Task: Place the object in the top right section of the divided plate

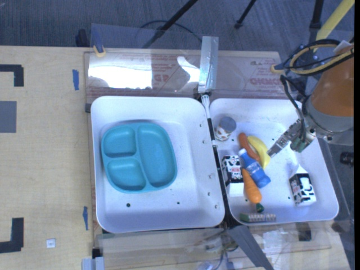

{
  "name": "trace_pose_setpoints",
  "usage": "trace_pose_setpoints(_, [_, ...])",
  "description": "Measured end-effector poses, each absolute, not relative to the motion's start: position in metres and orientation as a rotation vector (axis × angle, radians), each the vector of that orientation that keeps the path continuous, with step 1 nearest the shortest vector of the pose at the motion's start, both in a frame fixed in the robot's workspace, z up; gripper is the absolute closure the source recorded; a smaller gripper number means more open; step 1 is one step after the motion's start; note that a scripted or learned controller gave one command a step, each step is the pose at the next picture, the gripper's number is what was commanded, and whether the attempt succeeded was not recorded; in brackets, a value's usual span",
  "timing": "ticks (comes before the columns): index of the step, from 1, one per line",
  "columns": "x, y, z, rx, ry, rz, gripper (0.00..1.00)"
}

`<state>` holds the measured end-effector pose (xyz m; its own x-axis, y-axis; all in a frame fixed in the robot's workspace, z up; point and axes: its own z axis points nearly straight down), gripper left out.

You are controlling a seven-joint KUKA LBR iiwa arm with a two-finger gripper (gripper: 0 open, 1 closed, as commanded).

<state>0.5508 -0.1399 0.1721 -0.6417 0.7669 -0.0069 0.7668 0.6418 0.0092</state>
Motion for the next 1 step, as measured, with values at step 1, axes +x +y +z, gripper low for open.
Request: trace_pose_setpoints(1, [0.5508, -0.1397, 0.1721, 1.325, 2.838, 0.009, 0.00])
